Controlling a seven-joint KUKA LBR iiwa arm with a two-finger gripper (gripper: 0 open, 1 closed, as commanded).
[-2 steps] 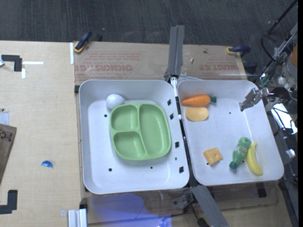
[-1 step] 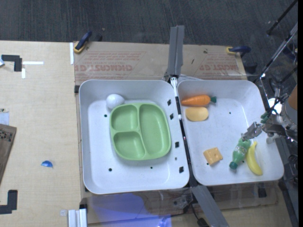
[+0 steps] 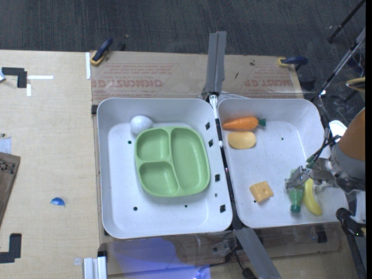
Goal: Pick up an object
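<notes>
A: Describe the bench (image 3: pixel 46 156) and its containers, largest first.

B: The bench is light wood. Brown cardboard (image 3: pixel 192 74) lies across its far side. Two white bins sit side by side, and their inner edges meet along a central seam. The left bin (image 3: pixel 116 214) holds a green tray (image 3: pixel 172 160) with three compartments. The tray lies flat and takes up most of the bin floor. A white ball (image 3: pixel 140 122) sits at the tray's far left corner, touching or nearly touching its rim.

A: And the right bin (image 3: pixel 279 211)?

B: It holds five items. A carrot (image 3: pixel 242 122) lies near the far wall, close to the seam. A yellow potato-shaped piece (image 3: pixel 241 140) lies just beside the carrot on its near side. An orange cracker (image 3: pixel 261 191) lies towards the near wall, well apart from those two. A banana (image 3: pixel 312 199) and a green bottle (image 3: pixel 297 201) lie side by side by the bin's right wall.

A: Where is the gripper (image 3: pixel 302 178)?

B: It reaches in from the right and sits directly over the banana and bottle, at their far ends. The jaw state cannot be determined, as the fingers blur into the items beneath. No item is visibly held.

A: Anything outside the bins?

B: A small blue piece (image 3: pixel 57 201) lies on the bench to the left.
</notes>
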